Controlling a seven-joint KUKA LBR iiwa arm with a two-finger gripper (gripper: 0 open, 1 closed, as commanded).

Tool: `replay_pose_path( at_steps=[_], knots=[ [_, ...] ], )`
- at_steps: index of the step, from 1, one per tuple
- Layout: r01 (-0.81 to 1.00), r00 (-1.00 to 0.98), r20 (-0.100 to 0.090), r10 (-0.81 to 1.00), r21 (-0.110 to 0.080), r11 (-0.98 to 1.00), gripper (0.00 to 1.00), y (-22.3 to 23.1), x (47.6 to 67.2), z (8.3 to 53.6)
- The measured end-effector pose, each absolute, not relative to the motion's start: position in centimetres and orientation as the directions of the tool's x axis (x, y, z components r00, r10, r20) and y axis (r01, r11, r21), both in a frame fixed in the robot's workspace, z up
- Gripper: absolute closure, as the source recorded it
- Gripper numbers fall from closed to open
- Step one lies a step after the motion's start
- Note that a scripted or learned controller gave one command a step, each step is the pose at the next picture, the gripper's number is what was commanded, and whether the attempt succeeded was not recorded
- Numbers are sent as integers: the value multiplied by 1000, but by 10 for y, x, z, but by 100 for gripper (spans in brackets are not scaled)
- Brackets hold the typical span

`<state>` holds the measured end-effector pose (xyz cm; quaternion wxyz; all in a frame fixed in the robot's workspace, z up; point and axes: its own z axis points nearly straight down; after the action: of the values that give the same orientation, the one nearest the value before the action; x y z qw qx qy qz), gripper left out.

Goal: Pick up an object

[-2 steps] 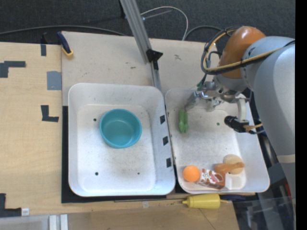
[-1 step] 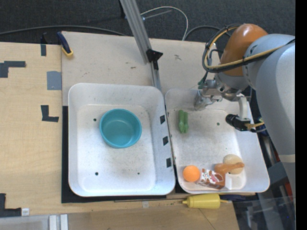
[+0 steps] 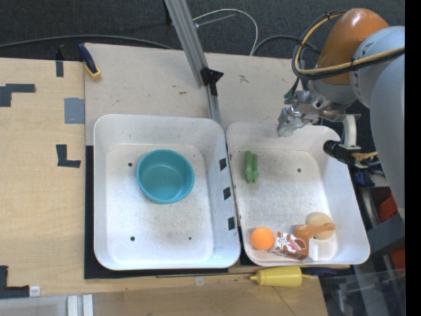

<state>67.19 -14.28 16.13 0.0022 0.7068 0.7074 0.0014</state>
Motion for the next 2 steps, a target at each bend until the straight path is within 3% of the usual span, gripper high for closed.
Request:
replay_pose_path(
  at_steps=[1, 2],
  knots=[
    [1000, -2, -2, 1000, 7, 2, 100, -143, 678, 225],
    [1000, -2, -1, 1000, 3, 2, 100, -143, 678, 258]
  ],
)
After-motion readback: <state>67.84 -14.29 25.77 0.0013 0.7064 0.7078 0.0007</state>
